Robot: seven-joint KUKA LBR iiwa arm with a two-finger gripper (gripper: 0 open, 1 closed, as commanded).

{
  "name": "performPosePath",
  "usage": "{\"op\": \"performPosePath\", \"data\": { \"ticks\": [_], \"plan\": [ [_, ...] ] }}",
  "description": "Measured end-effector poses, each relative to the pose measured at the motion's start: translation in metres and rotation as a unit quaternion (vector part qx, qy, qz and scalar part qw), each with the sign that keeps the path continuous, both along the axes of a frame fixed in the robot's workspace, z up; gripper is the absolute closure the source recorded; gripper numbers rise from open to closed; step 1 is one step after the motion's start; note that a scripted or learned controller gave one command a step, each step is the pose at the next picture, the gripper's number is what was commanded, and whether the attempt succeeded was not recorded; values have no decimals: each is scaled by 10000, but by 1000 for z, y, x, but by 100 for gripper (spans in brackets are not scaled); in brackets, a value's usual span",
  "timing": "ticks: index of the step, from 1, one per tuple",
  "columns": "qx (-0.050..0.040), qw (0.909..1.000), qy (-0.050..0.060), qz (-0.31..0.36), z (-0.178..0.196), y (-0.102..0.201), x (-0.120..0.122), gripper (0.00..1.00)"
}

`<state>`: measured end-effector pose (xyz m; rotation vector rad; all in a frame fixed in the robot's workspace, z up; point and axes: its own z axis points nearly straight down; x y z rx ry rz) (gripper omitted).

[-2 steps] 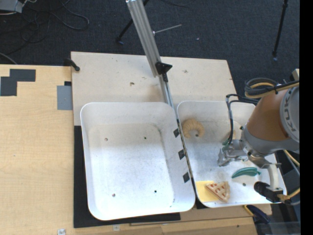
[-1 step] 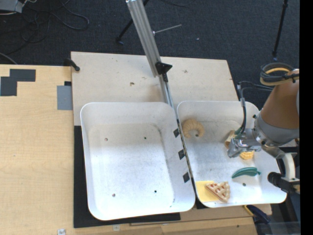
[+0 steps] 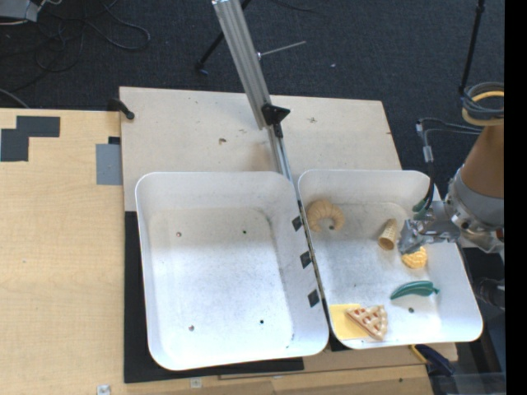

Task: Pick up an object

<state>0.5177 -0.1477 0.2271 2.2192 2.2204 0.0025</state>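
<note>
Yellow piece (image 3: 416, 258) right beneath the tool (image 3: 409, 241), touching its tips, probably the pick target. Tool grip state impossible to tell. Cone (image 3: 387, 234) just left of it, green pod (image 3: 413, 290) below, croissant (image 3: 324, 214) farther left.

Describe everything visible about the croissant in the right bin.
The croissant is a small tan, curled pastry-shaped piece, likely a toy, arched like a horseshoe with its ends pointing down in the view. It lies on the floor of the right bin, in the upper left part, close to the divider between the bins. Nothing touches it: the ice-cream cone lies apart to its right, and the gripper is farther right still.
</note>
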Motion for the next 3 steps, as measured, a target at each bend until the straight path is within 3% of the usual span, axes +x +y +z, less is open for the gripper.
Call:
{"op": "performPosePath", "data": {
  "ticks": [1, 3],
  "plan": [
    [4, 10000, 16, 5, 12, -1, 0, 100],
    [11, 10000, 26, 18, -6, 90, 40, 100]
  ]
}}
